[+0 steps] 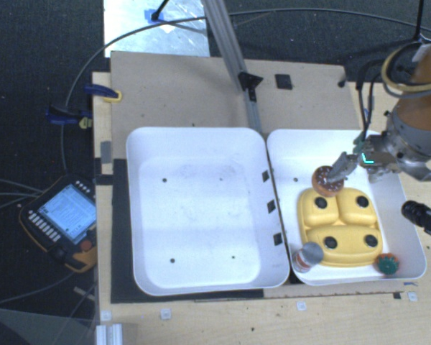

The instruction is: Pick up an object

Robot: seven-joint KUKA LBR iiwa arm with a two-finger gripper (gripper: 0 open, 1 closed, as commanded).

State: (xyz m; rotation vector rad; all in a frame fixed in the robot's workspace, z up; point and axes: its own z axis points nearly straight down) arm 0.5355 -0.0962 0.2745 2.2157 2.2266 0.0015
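Observation:
A large yellow block [340, 227] with four black dots lies in the right bin [287, 157]. A brown ring with a pale centre [326, 181] rests at the block's far left corner. Near the bin's front wall sit a small grey round piece [309, 254] and a green ball [386, 264]. My gripper [343, 168] reaches down and to the left from the arm at the right edge. Its tip is right at the brown ring, touching or just above it.
The left bin [147, 149] stands beside the right one, with small black clips [271, 205] along the shared wall. A grey pole [226, 38] slants over the back of the bench. A teach pendant [61, 218] lies off the bench at left.

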